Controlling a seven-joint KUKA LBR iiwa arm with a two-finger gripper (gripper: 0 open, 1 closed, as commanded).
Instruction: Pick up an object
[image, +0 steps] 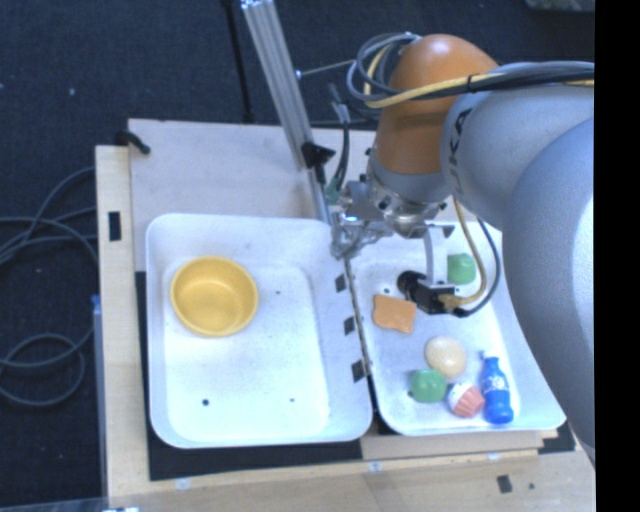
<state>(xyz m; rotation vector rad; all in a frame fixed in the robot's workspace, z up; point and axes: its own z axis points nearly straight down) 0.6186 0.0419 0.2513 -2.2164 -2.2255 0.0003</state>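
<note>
My gripper (347, 240) hangs over the far left corner of the right bin (530, 385), close to the divide between the two bins. Nothing shows between its tips. An orange block (394, 313) lies just below and right of it. Further toward the front lie a cream egg-shaped object (446, 355), a green round piece (428, 386), a red and white item (463, 400) and a blue bottle (495, 390). Another green object (461, 268) sits at the back of the bin, partly under the arm.
A yellow bowl (213, 295) stands in the left bin (250, 400), at its far left. The grey arm with its orange band (430, 110) covers the right bin's far right part. A metal post (285, 90) rises behind the bins.
</note>
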